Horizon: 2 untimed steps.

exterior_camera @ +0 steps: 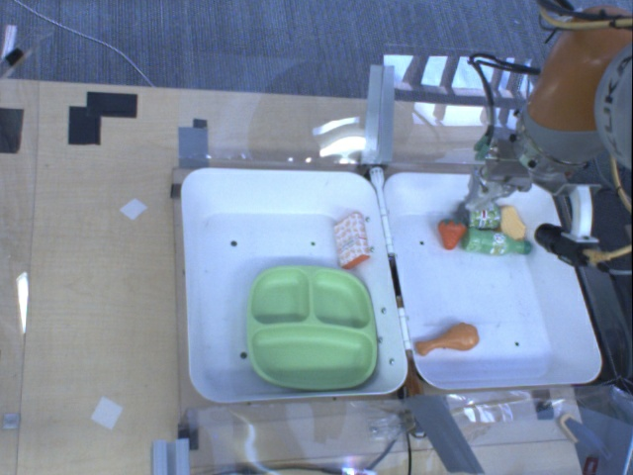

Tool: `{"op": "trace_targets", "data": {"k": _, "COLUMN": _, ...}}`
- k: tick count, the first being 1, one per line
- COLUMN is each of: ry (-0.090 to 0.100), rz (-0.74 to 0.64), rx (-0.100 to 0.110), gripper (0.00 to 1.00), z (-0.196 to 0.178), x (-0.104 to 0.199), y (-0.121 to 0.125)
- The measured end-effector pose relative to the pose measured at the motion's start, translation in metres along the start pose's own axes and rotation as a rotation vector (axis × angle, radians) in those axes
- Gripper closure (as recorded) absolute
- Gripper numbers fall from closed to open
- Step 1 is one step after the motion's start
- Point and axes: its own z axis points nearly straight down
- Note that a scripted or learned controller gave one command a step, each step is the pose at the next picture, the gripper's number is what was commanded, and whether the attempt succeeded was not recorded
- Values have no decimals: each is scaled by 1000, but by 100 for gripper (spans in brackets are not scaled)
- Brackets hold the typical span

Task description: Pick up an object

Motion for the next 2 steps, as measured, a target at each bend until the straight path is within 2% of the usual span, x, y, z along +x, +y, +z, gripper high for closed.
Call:
{"op": "trace_targets", "data": {"k": 1, "ry": -1, "rz": -101, "rx": 1, "gripper": 0, "z": 75, "x": -41, "y": -5}}
{"op": "trace_targets", "data": {"k": 2, "ry": -1, "rz": -270, "rx": -5, "gripper": 0, "z": 133, "x": 2, "y": 46}}
